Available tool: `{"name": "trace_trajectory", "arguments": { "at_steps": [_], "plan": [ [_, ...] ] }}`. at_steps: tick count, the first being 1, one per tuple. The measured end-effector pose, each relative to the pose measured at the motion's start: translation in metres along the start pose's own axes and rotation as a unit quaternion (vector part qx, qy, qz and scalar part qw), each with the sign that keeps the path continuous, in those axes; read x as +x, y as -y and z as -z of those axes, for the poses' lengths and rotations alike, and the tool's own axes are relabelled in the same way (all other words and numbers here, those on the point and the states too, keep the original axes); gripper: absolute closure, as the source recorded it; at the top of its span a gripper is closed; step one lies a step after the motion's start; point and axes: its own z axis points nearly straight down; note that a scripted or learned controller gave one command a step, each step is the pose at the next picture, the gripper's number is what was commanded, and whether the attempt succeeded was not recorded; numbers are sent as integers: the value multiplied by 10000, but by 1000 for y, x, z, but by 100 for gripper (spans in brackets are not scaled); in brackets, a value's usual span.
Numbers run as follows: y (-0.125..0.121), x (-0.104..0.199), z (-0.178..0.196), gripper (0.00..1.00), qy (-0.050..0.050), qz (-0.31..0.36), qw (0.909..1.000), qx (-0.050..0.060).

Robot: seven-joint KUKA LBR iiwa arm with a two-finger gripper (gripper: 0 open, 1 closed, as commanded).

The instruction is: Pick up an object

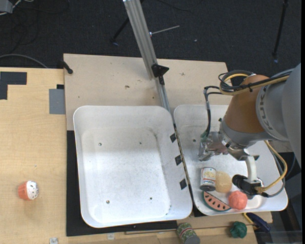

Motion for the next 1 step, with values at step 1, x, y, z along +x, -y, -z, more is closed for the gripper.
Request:
{"name": "trace_trajectory", "arguments": {
  "at_steps": [1],
  "plan": [
    [5,-7,45,100,9,-1,10000,-14]
  ]
}}
